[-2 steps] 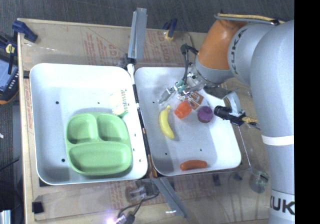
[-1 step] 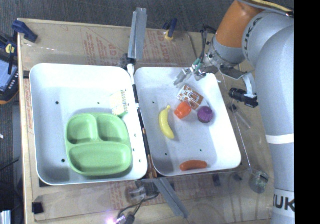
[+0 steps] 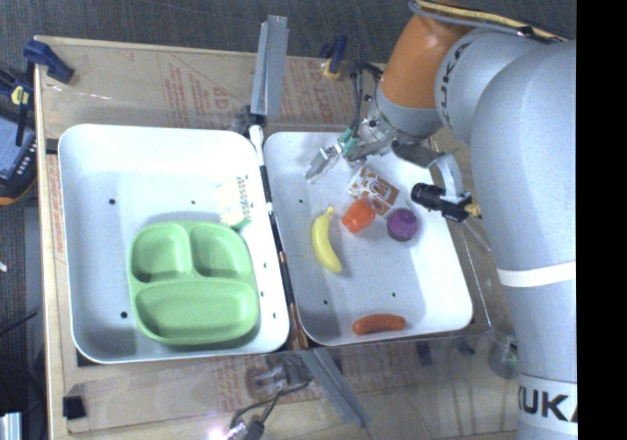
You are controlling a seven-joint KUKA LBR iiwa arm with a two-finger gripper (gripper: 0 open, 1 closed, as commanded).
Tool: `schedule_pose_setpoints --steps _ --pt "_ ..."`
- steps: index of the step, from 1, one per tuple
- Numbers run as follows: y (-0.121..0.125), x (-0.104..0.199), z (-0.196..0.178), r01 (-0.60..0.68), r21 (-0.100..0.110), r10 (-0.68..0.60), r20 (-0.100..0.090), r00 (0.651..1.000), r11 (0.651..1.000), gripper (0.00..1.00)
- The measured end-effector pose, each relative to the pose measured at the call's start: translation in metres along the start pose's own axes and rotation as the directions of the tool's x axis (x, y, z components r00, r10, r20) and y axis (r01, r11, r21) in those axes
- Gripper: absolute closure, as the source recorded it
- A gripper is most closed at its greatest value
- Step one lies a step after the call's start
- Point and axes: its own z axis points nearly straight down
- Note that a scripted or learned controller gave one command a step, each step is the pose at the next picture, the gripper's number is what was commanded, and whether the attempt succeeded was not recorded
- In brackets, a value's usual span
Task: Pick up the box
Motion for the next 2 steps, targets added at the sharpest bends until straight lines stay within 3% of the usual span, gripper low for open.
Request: schedule_pose_setpoints --steps 1,2 --pt "-0.084 0.027 0.036 -0.110 0.004 0.110 0.000 0.994 0.994 0.00" --pt "-0.077 -0.028 0.000 -0.094 0.000 0.094 0.001 0.996 0.996 0.00"
